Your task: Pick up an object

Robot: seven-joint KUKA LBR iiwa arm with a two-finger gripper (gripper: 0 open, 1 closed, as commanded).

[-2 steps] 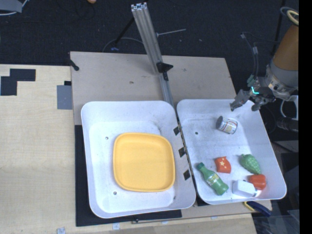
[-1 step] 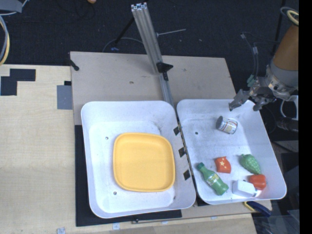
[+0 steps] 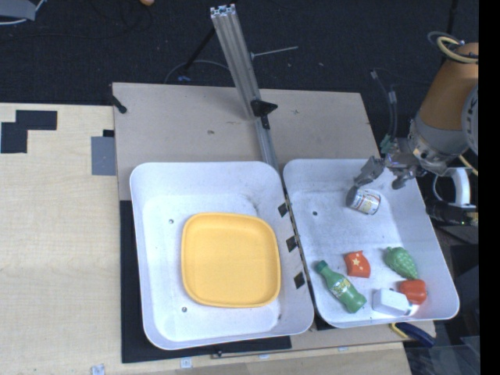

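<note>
My gripper (image 3: 381, 181) hangs over the far part of the right bin (image 3: 332, 182), reaching in from the bin's right edge. Its two fingers (image 3: 362, 180) are spread apart, with nothing caught between them. Just beneath my left finger's tip, touching it or nearly so (I cannot tell which), lies a can (image 3: 364, 202). It is small, short and silvery, and rests on its side on the white floor. It has a pale round end and a darker band of label around its body; the print is too small to read. It sits alone in this part of the bin, well apart from the rest. Further toward the near edge from me a small group lies together. There is a red block (image 3: 357, 264) with a yellow mark on its top face, and left of that and nearer the front a green bottle (image 3: 341, 286) lying slantwise with its cap pointing back toward me. Right of the block is a green knobbly lump (image 3: 401, 262), and in front of the lump a red and white piece (image 3: 402, 297) sits close against the bin's front rim. Well off to my left is the left bin (image 3: 148, 180), which holds a yellow plate (image 3: 231, 258), square with rounded corners, lying flat. Beyond my fingers and to the left, a metal rail (image 3: 242, 61) slants across the bench (image 3: 195, 123) and ends near the gap between the two bins.
</note>
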